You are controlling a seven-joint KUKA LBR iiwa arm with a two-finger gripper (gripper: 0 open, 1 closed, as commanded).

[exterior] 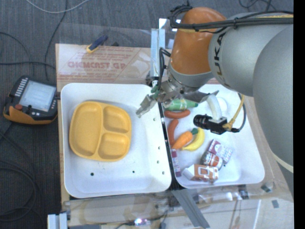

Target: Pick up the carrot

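The carrot (183,140) is orange with a green top and lies in the right bin (248,163), near its left wall, tilted up to the right. A yellow banana (197,141) touches its right side. My gripper (151,103) hangs over the divider between the two bins, up and to the left of the carrot and apart from it. Nothing shows in its grasp. The big grey and orange arm covers the upper part of the right bin.
A yellow divided plate (100,130) lies in the left bin (143,175). In the right bin, two red sausages (172,127), a green bottle (183,104), a white cup (217,106) and red-and-white packets (212,163) crowd around the carrot.
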